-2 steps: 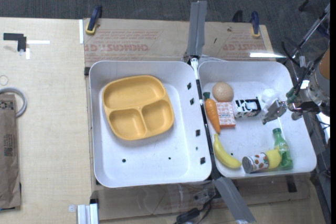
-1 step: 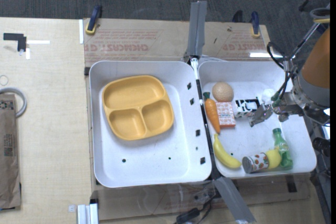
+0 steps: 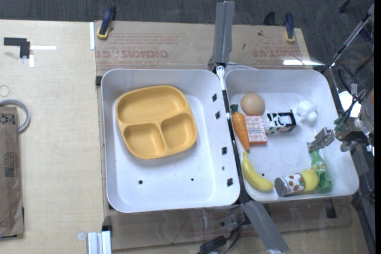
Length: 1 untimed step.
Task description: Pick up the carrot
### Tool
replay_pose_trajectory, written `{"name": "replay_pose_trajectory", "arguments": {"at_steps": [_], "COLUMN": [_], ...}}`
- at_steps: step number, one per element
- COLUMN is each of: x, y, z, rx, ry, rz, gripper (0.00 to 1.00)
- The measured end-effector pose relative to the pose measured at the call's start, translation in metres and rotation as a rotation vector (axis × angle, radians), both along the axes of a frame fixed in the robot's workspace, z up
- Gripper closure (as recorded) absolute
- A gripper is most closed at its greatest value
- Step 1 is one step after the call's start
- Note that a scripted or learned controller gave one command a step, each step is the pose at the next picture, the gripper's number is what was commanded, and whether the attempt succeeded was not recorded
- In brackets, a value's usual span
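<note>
The carrot [image 3: 240,130] is seen at the right bin's [image 3: 333,92] left wall, long axis running top to bottom, between a red carton [image 3: 256,130] and the divider. The gripper [image 3: 321,141] is placed well apart to its right; whether the jaws are apart cannot be told.

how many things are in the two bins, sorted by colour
Yellow: 3, the divided plate, the banana, the lemon
Orange: 1, the carrot
Tan: 1, the round ball
Pink: 1, the small box
Black and white: 1, the carton
White: 1, the small lump
Red: 1, the can
Green: 1, the item
Total: 10
</note>
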<state>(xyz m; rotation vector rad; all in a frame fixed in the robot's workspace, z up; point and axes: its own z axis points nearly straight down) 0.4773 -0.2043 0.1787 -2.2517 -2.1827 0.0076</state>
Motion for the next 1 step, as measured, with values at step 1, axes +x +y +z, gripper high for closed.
{"name": "replay_pose_trajectory", "arguments": {"at_steps": [1], "x": [0.0024], "y": [-0.0138], "z": [0.1745], "rx": [-0.002], "ry": [-0.002], "rz": [0.099], "gripper": [0.0]}}
